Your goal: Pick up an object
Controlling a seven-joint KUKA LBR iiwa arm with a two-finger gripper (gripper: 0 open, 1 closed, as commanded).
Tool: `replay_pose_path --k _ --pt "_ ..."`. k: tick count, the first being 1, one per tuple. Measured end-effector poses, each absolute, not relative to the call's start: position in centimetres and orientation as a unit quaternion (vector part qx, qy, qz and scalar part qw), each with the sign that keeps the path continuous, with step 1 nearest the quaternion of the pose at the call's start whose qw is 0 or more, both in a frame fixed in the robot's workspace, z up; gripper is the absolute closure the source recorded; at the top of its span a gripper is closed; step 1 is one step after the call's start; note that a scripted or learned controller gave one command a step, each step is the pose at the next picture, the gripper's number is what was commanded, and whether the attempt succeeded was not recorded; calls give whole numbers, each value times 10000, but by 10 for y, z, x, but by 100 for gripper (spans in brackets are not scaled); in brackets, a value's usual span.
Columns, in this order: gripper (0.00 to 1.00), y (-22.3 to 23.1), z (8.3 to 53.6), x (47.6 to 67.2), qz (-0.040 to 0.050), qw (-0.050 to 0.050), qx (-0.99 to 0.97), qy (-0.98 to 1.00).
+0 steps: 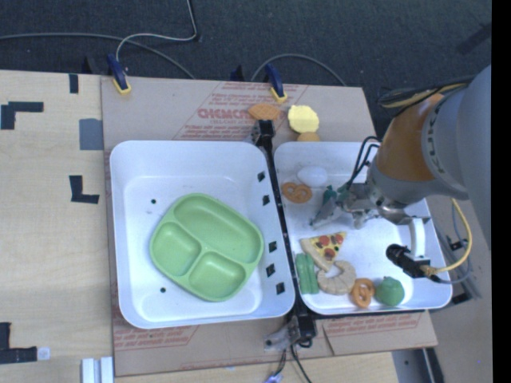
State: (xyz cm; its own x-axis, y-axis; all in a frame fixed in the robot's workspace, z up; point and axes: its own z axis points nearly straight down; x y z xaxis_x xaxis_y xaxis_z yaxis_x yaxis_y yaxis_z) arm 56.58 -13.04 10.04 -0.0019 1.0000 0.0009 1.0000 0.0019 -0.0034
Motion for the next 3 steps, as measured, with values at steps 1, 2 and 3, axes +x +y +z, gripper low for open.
replay_pose_path --k 1,2,3 --pt "0 -117 87 527 -18 -38 -7067 -7075" --pt "100 -118 97 528 -12 -42 -7069 -7073" --pt "100 -56 184 510 2 5 -7064 -7078"
